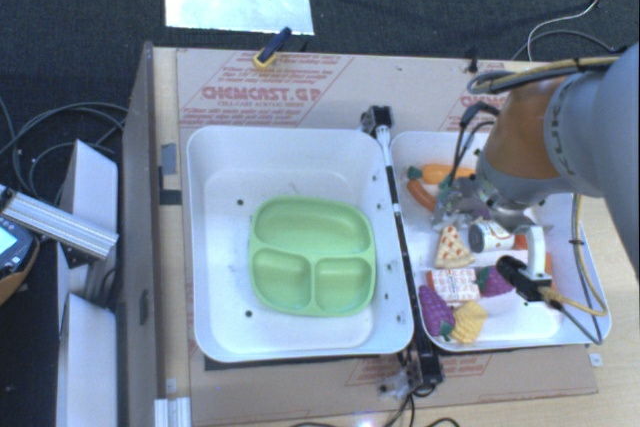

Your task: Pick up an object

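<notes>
The right bin (520,339) holds several toy foods: an orange carrot (436,174), a red sausage (421,196), a pizza slice (452,245), a red-and-white cracker pack (455,283), purple grapes (434,309), a yellow piece (468,321) and a dark purple piece (492,280). My gripper (478,227) hangs low over the middle of this bin, just right of the pizza slice, below the orange band of the wrist (520,130). The wrist body hides its tips and whatever lies under it.
The left bin (290,137) holds a green divided plate (312,256). A black divider bar (395,215) runs between the bins. Cables (580,290) loop over the right bin's right side. A yellow-tipped tool (270,50) lies on the cardboard behind the bins.
</notes>
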You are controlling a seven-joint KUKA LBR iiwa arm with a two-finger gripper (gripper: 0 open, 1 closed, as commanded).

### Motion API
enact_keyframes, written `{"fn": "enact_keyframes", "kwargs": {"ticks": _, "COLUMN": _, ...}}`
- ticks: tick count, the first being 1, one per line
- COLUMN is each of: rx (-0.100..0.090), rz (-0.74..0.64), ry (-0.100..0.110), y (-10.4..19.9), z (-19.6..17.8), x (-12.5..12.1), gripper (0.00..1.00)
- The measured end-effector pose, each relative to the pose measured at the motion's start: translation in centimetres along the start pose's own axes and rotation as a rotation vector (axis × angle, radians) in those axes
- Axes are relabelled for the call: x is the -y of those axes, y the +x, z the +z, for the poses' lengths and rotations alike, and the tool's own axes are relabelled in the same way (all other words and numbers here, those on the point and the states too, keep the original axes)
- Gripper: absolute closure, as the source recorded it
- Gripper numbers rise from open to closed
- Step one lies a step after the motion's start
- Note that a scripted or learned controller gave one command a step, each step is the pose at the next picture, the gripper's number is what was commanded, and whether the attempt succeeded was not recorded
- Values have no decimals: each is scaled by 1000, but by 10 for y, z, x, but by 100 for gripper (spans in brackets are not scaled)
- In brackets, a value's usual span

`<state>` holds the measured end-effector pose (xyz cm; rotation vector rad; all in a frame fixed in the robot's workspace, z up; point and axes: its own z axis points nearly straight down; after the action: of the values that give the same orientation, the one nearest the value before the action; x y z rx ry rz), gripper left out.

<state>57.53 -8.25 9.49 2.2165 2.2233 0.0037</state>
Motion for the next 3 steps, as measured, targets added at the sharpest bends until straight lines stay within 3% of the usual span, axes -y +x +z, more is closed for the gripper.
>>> {"fn": "enact_keyframes", "kwargs": {"ticks": 1, "rx": 0, "rz": -1, "ry": -1, "y": 50, "z": -90, "x": -8, "gripper": 100}}
{"fn": "enact_keyframes", "kwargs": {"ticks": 2, "rx": 1, "rz": 1, "ry": -1, "y": 21, "z": -141, "x": 0, "gripper": 100}}
{"fn": "enact_keyframes", "kwargs": {"ticks": 3, "rx": 1, "rz": 0, "ry": 0, "y": 21, "z": -140, "x": 0, "gripper": 0}}
